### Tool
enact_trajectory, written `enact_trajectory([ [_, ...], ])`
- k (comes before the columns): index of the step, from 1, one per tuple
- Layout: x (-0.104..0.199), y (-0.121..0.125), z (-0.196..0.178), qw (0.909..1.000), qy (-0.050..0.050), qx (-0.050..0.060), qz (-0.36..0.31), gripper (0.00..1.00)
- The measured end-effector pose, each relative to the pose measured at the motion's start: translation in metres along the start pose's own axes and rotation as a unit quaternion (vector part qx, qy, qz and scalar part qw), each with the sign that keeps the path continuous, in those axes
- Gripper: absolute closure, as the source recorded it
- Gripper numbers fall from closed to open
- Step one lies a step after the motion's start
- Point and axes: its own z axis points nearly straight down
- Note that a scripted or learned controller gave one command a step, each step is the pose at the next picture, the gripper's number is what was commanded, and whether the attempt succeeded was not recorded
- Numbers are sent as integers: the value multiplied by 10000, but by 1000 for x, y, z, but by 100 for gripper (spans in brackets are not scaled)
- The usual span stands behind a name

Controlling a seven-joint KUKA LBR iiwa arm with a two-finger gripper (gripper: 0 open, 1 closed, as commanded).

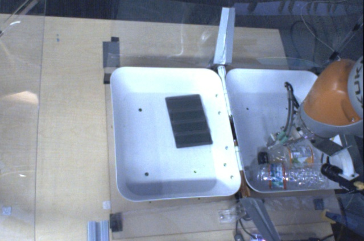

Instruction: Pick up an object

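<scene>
A wooden bench [62,120] fills most of the frame, bearing two white bins side by side. The left bin [128,137], at center, holds one dark ribbed pad [188,120] lying flat near its middle, with bare floor open all around it. The right bin [256,98] is cut off partly by the arm [333,100], which enters from the right edge, its orange band prominent. The bin's upper half lies open. The gripper [284,140] reaches into the lower right corner over a clear crumpled bottle [287,174]. Clutter and wires blur there; whether the gripper grasps anything cannot be told.
</scene>
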Motion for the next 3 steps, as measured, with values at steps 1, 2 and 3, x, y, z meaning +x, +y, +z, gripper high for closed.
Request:
enact_trajectory([
  [1, 0, 0, 0, 10000, 0, 0, -1, 0],
  [2, 41, 1, 12, 10000, 7, 37, 0, 0],
  [3, 41, 5, -1, 10000, -8, -12, -12, 100],
])
